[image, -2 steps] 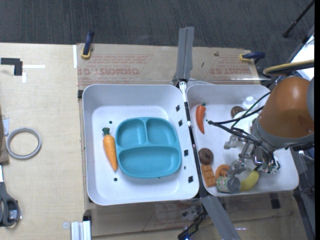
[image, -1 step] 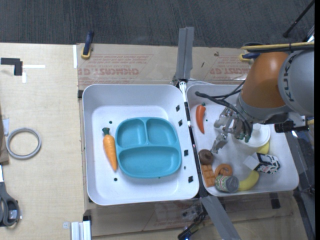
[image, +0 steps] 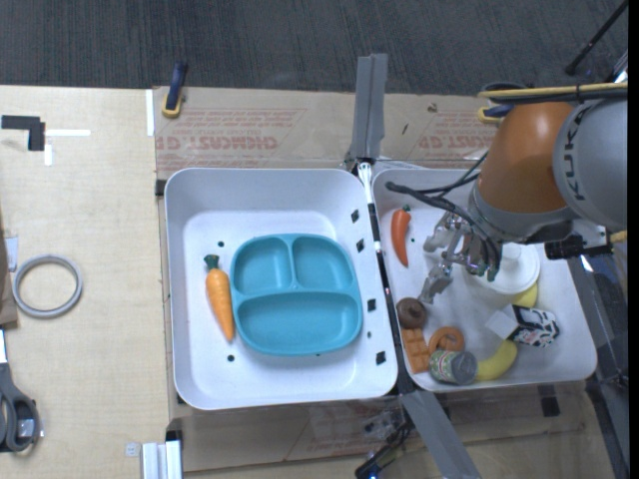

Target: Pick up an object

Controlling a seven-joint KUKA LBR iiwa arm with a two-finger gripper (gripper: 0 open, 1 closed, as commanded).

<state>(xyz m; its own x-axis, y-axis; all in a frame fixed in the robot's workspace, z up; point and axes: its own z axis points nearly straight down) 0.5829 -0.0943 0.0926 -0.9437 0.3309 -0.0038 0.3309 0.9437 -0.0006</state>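
**Tool low over the right bin, nothing seen in its grip**

Here your arm (image: 559, 158) reaches in from the right, its orange band above the wrist, and the tool (image: 439, 279) hangs over the middle of the right bin (image: 574, 362). You cannot tell from this slant how far the tool is spread, and nothing visibly sits in it. Its tip points down toward the bin floor, just above a brown doughnut (image: 410, 313) and to the right of a red pepper (image: 400, 236) that lies along the bin's left wall.

Your pickable things crowd the right bin's near side: an orange block (image: 415, 348) beside the doughnut, an orange ring (image: 446, 339), a can (image: 455, 366) at the front edge, a banana (image: 498, 360) curving along the front, a black-and-white piece (image: 536, 327) to its right, and a white disc (image: 517, 268) partly under the wrist.

The left bin (image: 185, 267) holds a blue divided plate (image: 297, 294) in its middle and a carrot (image: 220, 297) just beside the plate's left edge.

Around the bins your worktop (image: 80, 168) is pale wood, with cardboard (image: 260, 128) behind the bins, a roll of tape (image: 45, 285) at the left, scissors (image: 18, 417) near the front-left corner, and dark carpet (image: 250, 18) beyond.
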